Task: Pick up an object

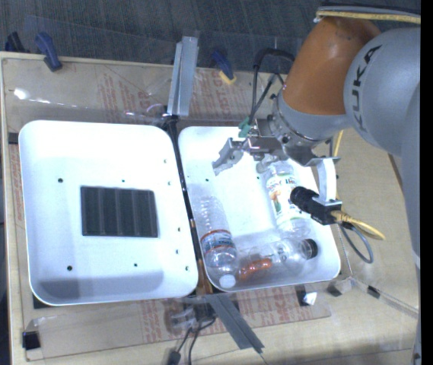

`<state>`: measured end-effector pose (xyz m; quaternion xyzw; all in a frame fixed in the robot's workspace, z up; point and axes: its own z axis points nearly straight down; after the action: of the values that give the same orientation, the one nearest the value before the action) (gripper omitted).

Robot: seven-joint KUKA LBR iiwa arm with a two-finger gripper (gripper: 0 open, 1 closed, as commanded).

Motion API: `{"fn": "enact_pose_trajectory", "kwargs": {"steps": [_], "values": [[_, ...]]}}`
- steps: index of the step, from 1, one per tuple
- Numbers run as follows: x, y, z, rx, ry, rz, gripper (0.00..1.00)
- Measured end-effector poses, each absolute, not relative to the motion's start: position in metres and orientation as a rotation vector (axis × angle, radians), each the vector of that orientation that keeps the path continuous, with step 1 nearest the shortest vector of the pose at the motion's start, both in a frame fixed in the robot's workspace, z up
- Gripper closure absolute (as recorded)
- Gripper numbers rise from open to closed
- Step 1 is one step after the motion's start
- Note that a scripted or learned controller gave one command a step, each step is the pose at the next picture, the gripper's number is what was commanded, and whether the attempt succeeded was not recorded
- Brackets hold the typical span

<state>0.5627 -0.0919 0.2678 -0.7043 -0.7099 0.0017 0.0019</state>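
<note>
Three clear plastic bottles lie in the right bin (201,139). One with a white and green label (281,195) lies along the bin's right side. Another, with a blue and red label (214,238), lies along the left wall. The third (277,255), with brownish contents, rests across the near wall. My gripper (245,160) hangs over the far part of this bin, just left of the labelled bottle's top. It is open, one grey finger (224,158) pointing left and down, with nothing between the fingers.
The left bin (49,150) holds a dark ribbed rectangular plate (119,211) at its middle. A grey divider bar (182,74) stands at the far edge between the bins. Black cabling and a yellow hose (361,225) hang beside the wrist at the right bin's right edge.
</note>
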Motion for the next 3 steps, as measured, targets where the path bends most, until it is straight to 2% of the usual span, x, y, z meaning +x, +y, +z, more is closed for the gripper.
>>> {"fn": "enact_pose_trajectory", "kwargs": {"steps": [1,2,3], "values": [[0.599,-0.165,0.214,-2.154,-2.283,0.006,0.0],[0.587,-0.211,0.18,-2.124,-2.31,0.005,0.0],[0.615,-0.211,0.171,-2.084,-2.35,0.001,0.0]]}}
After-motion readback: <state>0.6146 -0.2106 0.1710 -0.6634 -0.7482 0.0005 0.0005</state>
